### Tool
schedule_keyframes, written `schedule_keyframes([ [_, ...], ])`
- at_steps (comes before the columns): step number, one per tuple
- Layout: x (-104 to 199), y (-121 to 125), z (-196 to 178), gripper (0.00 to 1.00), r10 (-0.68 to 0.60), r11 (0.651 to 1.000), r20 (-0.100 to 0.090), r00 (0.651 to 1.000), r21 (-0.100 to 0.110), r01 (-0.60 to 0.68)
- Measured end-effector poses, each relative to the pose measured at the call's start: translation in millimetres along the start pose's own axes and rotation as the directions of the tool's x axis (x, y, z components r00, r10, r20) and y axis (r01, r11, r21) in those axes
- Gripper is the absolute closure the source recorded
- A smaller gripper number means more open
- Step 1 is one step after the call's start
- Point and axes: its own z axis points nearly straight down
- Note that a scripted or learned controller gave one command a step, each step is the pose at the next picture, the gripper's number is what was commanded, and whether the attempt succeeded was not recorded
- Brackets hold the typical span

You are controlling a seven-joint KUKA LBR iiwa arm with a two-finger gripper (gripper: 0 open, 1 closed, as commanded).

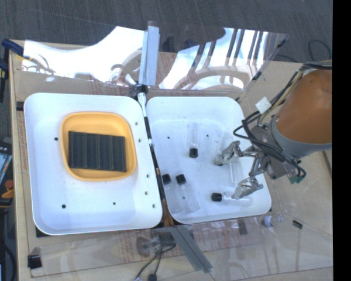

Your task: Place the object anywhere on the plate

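While the gripper (240, 170) is hovering with fingers (227, 155) spread wide, nothing's being gripped; it's reaching for a vial (194, 139) at ten o'clock; the plate (98, 145) is waiting.

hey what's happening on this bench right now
A robot arm reaches in from the right over the right bin, where several small clear vials with black caps lie scattered. Its tool hangs spread open above the bin's right side with nothing between its fingers, close to one vial near the front edge. The yellow plate sits in the left bin, holding only a dark ribbed insert. No vial is on the plate yet.
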Motion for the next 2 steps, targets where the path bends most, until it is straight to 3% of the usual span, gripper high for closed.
schedule_keyframes([
  [2, 0.3, -0.3, 0.0, 0.00, 0.001, 1.000, 0.000, 1.000, 0.000, -0.001],
])
